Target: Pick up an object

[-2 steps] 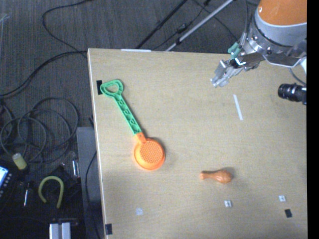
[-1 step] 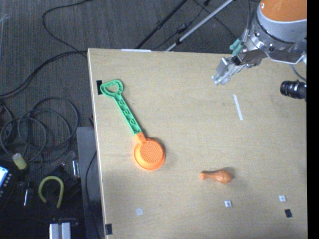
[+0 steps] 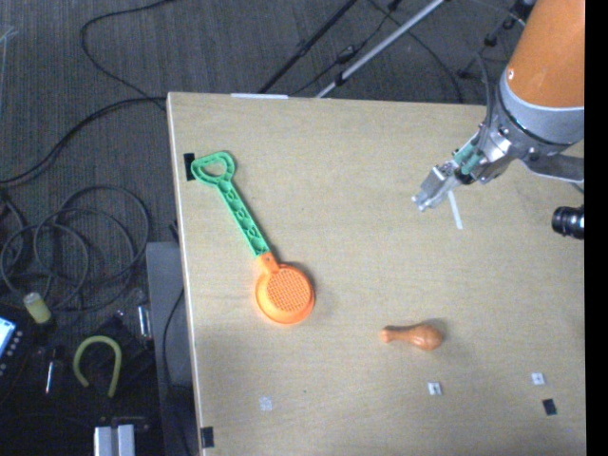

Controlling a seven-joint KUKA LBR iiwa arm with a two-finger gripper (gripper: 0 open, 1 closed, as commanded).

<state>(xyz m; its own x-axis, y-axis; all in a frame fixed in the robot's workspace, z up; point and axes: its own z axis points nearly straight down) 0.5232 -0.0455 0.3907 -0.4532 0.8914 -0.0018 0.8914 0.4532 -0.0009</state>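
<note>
A strainer with a green handle [image 3: 237, 212] and a round orange head [image 3: 284, 294] lies slantwise on the left part of the tan bench top [image 3: 361, 160]. A small orange-brown pear-shaped object [image 3: 415, 335] lies on its side toward the front, right of centre. My gripper [image 3: 437, 196] hangs over the right part of the bench, pointing down and left, well above and behind the pear-shaped object. It stands far to the right of the strainer. Nothing shows in its grasp.
The arm's orange band [image 3: 551, 36] and grey wrist [image 3: 532, 122] fill the top right corner. A black part [image 3: 570, 220] juts in at the right edge. Small markers [image 3: 434, 388] dot the front right. Cables [image 3: 66, 236] lie on the floor to the left.
</note>
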